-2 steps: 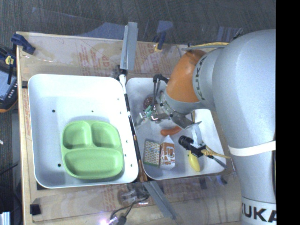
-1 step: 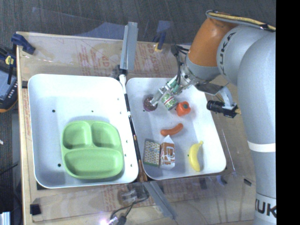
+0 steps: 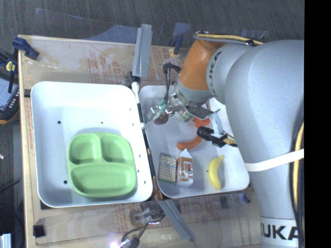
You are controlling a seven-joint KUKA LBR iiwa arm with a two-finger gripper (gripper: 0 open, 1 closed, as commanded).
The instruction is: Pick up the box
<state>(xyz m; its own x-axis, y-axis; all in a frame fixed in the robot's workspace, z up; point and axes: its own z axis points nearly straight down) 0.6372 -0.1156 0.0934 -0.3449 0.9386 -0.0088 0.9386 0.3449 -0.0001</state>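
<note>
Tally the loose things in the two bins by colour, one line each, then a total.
Green: 1, the divided tray
Yellow: 1, the banana
Orange: 1, the curved piece
Brown and white: 1, the box
Total: 4

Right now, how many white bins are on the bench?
2. The left bin holds a green divided tray. The right bin holds the box, a banana and other items, with the arm covering part of it.
</note>
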